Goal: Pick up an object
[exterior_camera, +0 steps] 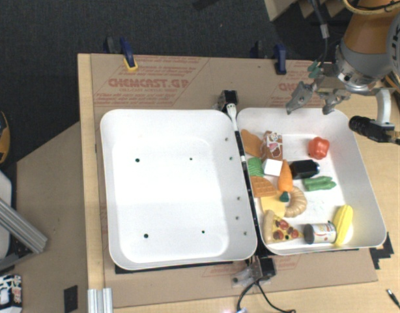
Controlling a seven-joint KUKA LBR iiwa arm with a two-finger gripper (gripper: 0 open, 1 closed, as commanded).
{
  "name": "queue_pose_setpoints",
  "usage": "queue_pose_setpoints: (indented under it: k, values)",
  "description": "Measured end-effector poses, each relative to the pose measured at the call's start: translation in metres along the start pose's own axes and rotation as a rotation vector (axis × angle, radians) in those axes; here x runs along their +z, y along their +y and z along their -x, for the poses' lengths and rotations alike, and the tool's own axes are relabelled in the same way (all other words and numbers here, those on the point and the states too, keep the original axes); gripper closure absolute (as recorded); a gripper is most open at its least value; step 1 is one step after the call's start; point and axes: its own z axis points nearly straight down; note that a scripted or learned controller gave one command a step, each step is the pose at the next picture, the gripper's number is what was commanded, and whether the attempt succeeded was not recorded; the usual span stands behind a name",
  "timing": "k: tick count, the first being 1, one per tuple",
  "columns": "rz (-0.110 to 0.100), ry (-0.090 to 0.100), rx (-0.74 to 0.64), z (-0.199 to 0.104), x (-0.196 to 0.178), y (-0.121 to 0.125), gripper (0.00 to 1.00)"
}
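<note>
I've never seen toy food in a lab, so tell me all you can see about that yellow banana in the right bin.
The banana is small, bright yellow and looks like smooth plastic toy food. It lies flat near the front right corner of the right bin, running roughly front to back with a slight curve. Its left side rests against a small can lying on its side. Nothing lies on top of it, and the hand hangs far off over the bin's back edge.

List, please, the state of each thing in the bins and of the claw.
claw: open, holding nothing, above the right bin's far edge
red pepper: lying loose
banana: lying near the front rim
small can: on its side
croissant: lying among other items
pizza slice: flat
</note>
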Motion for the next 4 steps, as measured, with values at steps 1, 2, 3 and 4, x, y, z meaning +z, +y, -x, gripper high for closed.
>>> queue_pose_setpoints:
  k: [1,2,3,4]
  values:
    - [-0.009,0.0,0.008,0.088,0.096,-0.028,0.0]
    - [0.003,-0.002,0.001,0.083,0.078,-0.024,1.0]
    - [-0.004,0.001,0.003,0.094,0.08,-0.062,1.0]
    - [-0.005,0.002,0.002,0.095,0.096,-0.1,1.0]
